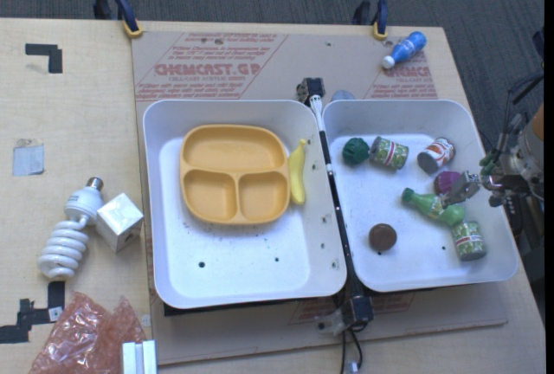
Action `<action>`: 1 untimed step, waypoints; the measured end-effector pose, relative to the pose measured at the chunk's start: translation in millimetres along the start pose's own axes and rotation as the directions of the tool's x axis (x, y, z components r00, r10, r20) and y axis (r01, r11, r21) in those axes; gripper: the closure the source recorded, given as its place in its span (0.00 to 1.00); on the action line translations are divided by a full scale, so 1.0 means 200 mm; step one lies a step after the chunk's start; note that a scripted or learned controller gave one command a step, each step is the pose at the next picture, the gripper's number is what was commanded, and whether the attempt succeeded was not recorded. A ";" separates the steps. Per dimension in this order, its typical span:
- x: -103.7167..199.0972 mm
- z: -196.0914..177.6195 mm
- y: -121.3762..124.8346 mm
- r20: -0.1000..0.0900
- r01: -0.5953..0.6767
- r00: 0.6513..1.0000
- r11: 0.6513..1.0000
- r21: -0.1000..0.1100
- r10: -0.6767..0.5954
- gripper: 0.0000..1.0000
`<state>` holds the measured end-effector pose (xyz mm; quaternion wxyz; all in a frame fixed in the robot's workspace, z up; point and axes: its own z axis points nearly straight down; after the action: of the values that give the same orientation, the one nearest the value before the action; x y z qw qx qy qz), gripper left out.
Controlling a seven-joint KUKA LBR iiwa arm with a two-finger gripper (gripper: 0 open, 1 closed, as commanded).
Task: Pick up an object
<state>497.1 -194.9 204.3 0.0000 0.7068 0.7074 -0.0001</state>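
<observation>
Look first at the right bin (407, 281), since that is where the loose things lie. A green bottle (430, 206) lies on its side near the bin's right wall, its long axis running left to right and dipping a little toward the right, with the narrow neck pointing left toward the middle of the bin. Just above its fat end sits a purple piece (447, 183), and just below that end stands a small can with a green label (468, 240). Farther up you have another green-labelled can (389, 153) lying tilted beside a dark green lump (355, 151), and a silver can with a red label (435, 154) to their right. A brown round thing (383, 236) sits alone near the bin's lower middle.

The gripper (474, 185) reaches in over the right wall, near the purple piece and the bottle's fat end. You cannot tell from here how far its fingers are parted or whether they have hold of anything.

In the left bin (234, 277) a yellow divided plate (235, 172) lies flat, with a banana (298, 173) along its right edge, running top to bottom.

Out on the worktop (52, 130), a blue and white bottle (404, 50) lies above the right bin, and a spiral light bulb (69, 229) rests beside a white cube (119, 221) to the left.
</observation>
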 end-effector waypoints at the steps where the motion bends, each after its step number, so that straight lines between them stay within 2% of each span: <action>1: -0.08 0.56 0.40 -0.004 0.003 1.000 1.000 0.002 -0.003 0.00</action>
<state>577.1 -211.6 92.0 -0.0020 0.7058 0.7084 0.0008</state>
